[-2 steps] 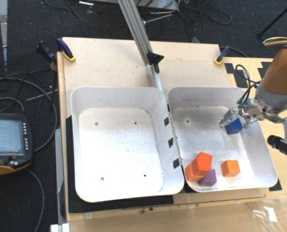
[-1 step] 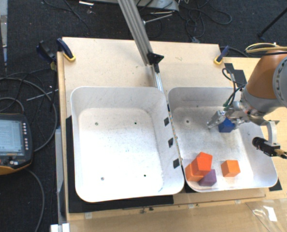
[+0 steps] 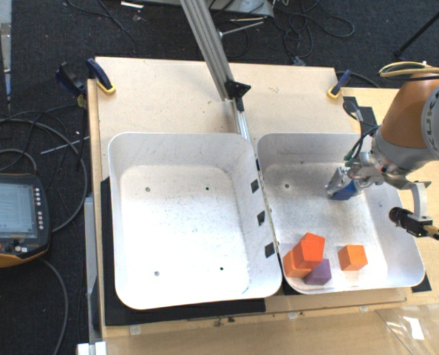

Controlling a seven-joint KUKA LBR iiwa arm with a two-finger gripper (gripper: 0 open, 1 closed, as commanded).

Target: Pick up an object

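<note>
Over right bin (image 3: pixel 397 220), pincer (image 3: pixel 343 187) low at a blue object (image 3: pixel 345 191); grip state unclear. Grasp step, prob. Next: lift straight, clear of orange blocks (image 3: pixel 308 251) at 6 o'clock

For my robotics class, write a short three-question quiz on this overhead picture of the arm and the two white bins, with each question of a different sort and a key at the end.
1. True or false: the orange blocks lie in the left bin.
2. Multiple choice: what colour is the block touching the larger orange block? A green; B purple; C yellow.
3. Fill in: the gripper is over the ____ bin, with something blue at its tip.

Key
1. False. Both the larger and the smaller orange block lie in the right bin.
2. B, the purple block.
3. Right. Whether the blue object is held cannot be told.
</note>
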